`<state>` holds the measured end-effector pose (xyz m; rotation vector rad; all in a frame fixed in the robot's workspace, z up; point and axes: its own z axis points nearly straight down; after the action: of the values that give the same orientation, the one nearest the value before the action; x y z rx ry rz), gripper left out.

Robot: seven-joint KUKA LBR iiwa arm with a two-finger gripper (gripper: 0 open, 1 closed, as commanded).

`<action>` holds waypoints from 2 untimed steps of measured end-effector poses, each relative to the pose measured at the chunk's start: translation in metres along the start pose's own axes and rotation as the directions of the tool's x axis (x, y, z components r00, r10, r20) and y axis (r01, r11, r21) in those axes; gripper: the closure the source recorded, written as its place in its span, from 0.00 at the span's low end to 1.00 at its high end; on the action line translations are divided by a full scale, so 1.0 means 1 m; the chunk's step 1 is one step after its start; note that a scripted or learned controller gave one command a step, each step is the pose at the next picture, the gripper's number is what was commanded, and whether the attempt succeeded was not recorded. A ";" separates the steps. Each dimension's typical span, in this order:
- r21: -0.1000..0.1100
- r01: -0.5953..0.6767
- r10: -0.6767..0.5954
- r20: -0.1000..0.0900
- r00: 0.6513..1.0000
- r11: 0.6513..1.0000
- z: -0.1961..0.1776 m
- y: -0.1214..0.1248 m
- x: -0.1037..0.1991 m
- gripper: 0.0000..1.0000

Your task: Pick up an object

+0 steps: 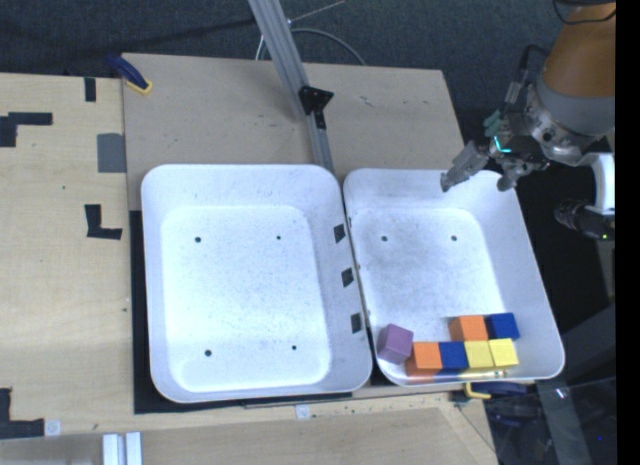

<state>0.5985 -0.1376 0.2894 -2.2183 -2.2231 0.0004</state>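
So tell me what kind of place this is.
Probably a robotics lab test bench: a robot arm with a gripper, two white bins on a taped wooden bench, and small coloured blocks for picking.

The grey arm (pixel 578 73) with its orange band is seen at the upper right, wrist angled down and leftward. The gripper (pixel 482 175) is spread, fingers apart, nothing held between them.

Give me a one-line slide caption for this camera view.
Gripper, fingers spread, hovers over the right bin's far edge; coloured blocks sit clustered in its near corner.
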 end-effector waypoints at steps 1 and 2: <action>0.001 0.001 -0.001 -0.001 1.000 1.000 -0.003 -0.005 0.010 0.00; 0.003 -0.001 0.001 0.002 1.000 1.000 0.022 0.004 0.007 0.00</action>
<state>0.6030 -0.1303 0.2675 -2.2195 -2.2213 0.0053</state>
